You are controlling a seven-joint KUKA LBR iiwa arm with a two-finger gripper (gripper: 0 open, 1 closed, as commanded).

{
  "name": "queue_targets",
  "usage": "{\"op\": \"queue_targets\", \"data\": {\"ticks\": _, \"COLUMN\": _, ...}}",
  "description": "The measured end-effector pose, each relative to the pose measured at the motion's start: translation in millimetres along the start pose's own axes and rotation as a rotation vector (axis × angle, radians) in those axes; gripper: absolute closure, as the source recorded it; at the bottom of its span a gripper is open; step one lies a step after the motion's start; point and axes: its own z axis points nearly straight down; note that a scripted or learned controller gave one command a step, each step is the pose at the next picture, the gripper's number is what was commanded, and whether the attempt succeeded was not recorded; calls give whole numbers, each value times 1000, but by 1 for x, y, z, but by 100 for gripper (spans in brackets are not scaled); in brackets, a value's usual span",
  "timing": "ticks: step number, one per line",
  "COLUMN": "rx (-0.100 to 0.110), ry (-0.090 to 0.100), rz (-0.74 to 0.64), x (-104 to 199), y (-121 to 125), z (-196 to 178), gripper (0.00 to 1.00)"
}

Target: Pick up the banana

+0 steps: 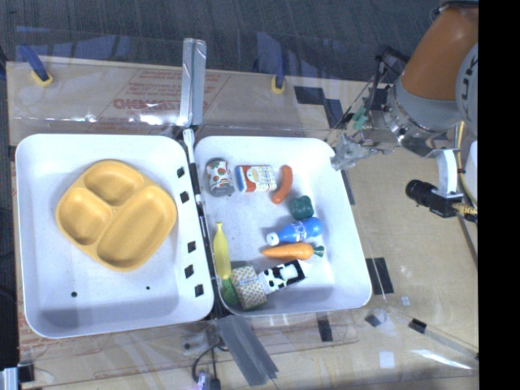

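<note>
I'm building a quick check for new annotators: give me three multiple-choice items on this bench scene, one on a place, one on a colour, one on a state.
1. Where does the banana lie?
A. in the left bin
B. along the right bin's left wall
C. on the bench

2. What colour is the divided plate?
A. yellow
B. blue
C. red

3. Where is the pincer?
A. gripping the banana
B. above the plate
C. near the right bin's upper right corner, apart from the banana

Key: B, it lies against that wall; A, the plate is yellow; C, it hangs by that corner, away from the banana.
</note>
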Motion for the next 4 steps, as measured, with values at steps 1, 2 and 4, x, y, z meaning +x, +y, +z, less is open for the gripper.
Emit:
{"op": "queue_targets", "data": {"ticks": 1, "rx": 2, "ry": 0, "rz": 107, "x": 106, "y": -18, "z": 145, "gripper": 0}}
{"op": "queue_targets", "data": {"ticks": 2, "rx": 2, "ry": 1, "rz": 72, "x": 113, "y": -64, "z": 197, "gripper": 0}}
{"op": "queue_targets", "data": {"ticks": 4, "rx": 0, "ry": 0, "rz": -215, "x": 223, "y": -64, "z": 96, "gripper": 0}}
